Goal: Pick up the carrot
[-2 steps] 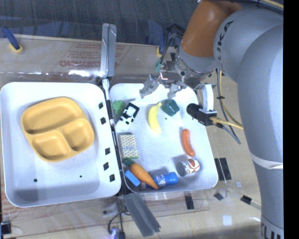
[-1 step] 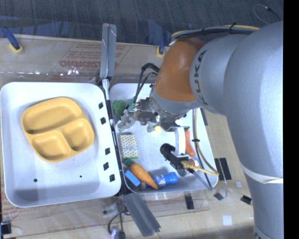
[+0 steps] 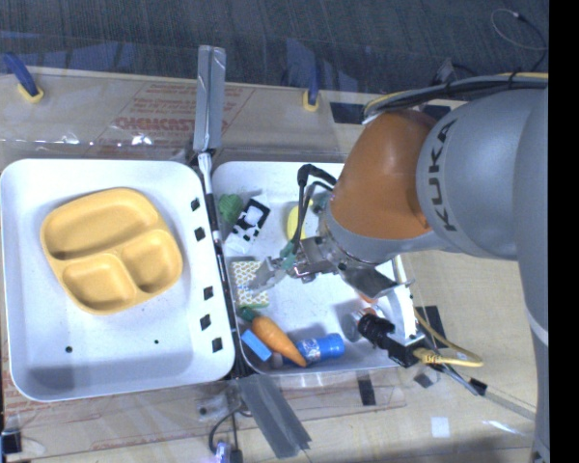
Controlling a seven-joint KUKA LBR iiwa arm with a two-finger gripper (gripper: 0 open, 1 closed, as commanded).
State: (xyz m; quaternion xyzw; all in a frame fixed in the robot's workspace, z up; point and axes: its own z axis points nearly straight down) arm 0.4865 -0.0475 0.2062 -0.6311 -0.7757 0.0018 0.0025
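Carrot (image 3: 276, 340) lies at right bin's (image 3: 270, 174) front edge; jaws (image 3: 275, 271) above, grip state unclear.

Overhead lighting reads even and fairly bright from my end; the two white bins come through near-white without fully clipping. I note soft glare on the clear plastic sheet (image 3: 106, 114) behind the bins, enough to wash out its red print. The arm (image 3: 463, 181) carries a broad highlight on its grey shell and a gentler sheen on the orange band (image 3: 386, 177). Shadow pools under the arm over the right bin (image 3: 270, 177), and a faint grey shadow sits in the left bin's (image 3: 19, 258) near corner. Overall sharpness is modest: small items look soft and slightly smeared. The dark floor at top is grainy.
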